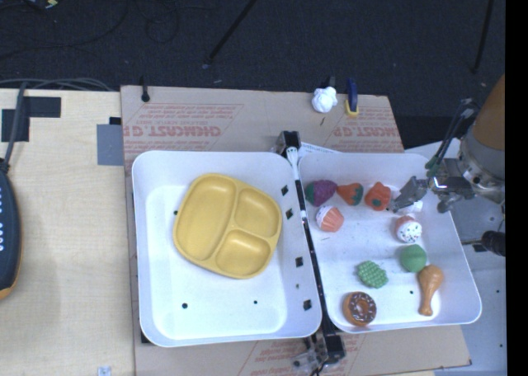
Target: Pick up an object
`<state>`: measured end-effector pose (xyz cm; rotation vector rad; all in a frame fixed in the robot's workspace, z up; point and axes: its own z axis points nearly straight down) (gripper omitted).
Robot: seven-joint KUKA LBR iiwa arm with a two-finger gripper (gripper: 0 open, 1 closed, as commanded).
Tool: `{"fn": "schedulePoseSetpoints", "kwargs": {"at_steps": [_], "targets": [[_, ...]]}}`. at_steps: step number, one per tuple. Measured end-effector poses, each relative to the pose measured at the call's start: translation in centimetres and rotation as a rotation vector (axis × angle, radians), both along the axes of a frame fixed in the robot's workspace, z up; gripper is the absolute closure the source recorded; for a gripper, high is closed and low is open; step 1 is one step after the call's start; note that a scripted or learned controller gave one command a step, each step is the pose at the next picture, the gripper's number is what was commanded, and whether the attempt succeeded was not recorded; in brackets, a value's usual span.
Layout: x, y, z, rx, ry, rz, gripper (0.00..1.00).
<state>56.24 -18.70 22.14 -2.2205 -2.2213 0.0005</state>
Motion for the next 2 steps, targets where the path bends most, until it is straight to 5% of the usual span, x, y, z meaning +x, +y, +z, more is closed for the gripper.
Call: {"fn": "schedulePoseSetpoints", "kwargs": {"at_steps": [1, 2], "targets": [[0.0, -0.1, 1.0, 0.001, 0.0, 0.0, 1.0], [-5.3, 2.3, 9.5, 0.0, -0.004, 0.001, 1.0]]}}
